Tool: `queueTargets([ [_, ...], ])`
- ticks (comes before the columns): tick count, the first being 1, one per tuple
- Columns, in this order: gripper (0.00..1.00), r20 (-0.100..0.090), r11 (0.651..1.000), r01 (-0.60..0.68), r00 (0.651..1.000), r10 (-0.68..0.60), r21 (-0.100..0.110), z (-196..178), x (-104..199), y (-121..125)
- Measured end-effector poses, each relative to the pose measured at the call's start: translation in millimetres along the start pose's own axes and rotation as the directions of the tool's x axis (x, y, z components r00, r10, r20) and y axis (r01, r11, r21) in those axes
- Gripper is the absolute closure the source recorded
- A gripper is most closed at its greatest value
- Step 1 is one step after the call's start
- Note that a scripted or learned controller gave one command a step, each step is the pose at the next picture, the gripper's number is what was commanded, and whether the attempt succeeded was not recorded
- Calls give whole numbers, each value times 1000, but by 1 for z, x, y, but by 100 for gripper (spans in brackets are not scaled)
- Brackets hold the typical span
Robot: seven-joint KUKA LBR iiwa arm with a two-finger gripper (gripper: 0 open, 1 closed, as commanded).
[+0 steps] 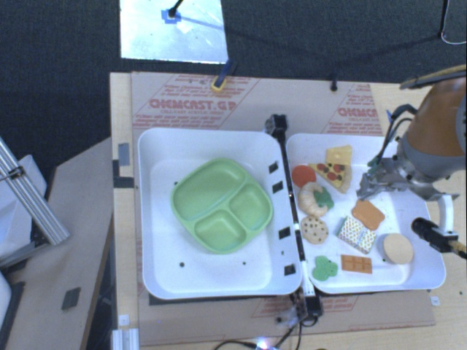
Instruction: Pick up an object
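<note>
The right bin (pixel 432 274) holds several toy foods. At the back lie a pizza slice (pixel 334 169), a red tomato (pixel 303 176) and a frosted donut (pixel 314 197). Further forward are a cookie (pixel 314 230), a checkered block (pixel 357 233), an orange toast piece (pixel 368 214), a round bun (pixel 398 249), a waffle (pixel 356 264) and a green broccoli (pixel 325 268). My gripper (pixel 371 183) hangs over the right bin's middle, just behind the toast piece and right of the pizza slice. I see nothing held in it.
The left bin (pixel 157 195) carries a green divided plate (pixel 221 205). A black clip strip (pixel 286 195) runs between the two bins. The arm's grey and orange body (pixel 438 133) covers the right bin's back right corner. A black part (pixel 432 233) juts over its right rim.
</note>
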State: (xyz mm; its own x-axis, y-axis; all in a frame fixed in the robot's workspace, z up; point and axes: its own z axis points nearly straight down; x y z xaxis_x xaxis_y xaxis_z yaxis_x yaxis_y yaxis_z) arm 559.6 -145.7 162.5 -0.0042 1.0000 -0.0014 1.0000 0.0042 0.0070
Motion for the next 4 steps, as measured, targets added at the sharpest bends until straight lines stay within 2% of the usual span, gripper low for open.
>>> queueTargets([
  [1,100,1,1000,1,1000,-1,-2,-64,3,1],
  [2,100,-1,1000,1,1000,-1,4,-62,3,2],
  [3,100,-3,1000,3,1000,-3,8,-52,45,-23],
  [4,100,-3,1000,3,1000,-3,6,-63,73,-41],
])
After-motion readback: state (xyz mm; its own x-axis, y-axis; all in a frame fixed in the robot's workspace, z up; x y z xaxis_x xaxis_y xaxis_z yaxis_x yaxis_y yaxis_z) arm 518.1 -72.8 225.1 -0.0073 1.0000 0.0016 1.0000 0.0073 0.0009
